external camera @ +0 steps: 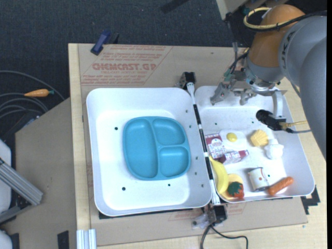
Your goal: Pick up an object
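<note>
Candidate objects, right bin (pixel 244 119): banana (pixel 220 173) along the near-left wall, touching a red-and-green fruit (pixel 236 189); carton (pixel 214 145) by the divider; small yellow piece (pixel 231 137); corn (pixel 259 137); white lump (pixel 275 150); can (pixel 257 178); carrot (pixel 280 185) in the near-right corner.

All lay on the bin floor, none lifted.

Jaws: spread apart, nothing between them, over the bin's far edge, well apart from every object.

Arm (pixel 270 51): reached in from the right.

Left bin (pixel 104 139): one blue divided plate (pixel 155 147).

Bench (pixel 129 69): carried both bins.

Progress: no grasp made; choosing an object, descending, closing and lifting all appeared to remain. The corn and yellow piece lay nearest.
</note>
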`<state>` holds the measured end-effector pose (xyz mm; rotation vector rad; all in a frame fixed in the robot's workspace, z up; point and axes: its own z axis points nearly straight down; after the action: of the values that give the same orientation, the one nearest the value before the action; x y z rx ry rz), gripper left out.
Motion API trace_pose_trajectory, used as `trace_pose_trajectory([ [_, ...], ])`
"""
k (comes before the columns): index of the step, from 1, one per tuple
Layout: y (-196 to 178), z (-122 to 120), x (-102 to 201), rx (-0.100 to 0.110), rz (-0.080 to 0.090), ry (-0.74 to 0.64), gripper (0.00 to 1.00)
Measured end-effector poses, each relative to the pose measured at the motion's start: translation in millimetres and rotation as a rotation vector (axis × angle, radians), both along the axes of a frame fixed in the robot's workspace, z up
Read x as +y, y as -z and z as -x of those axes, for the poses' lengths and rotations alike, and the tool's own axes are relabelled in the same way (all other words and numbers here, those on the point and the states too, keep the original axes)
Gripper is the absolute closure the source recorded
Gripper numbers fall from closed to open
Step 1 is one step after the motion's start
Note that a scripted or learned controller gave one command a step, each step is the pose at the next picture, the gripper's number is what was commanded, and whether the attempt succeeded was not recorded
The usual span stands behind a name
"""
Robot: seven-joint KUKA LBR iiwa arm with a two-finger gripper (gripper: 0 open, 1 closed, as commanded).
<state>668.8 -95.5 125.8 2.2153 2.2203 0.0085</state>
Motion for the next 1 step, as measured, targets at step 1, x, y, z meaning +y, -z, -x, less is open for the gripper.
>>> trace_pose_trajectory([
  [1,41.9,3.0,0.0,0.011,-0.001,0.002,0.0],
])
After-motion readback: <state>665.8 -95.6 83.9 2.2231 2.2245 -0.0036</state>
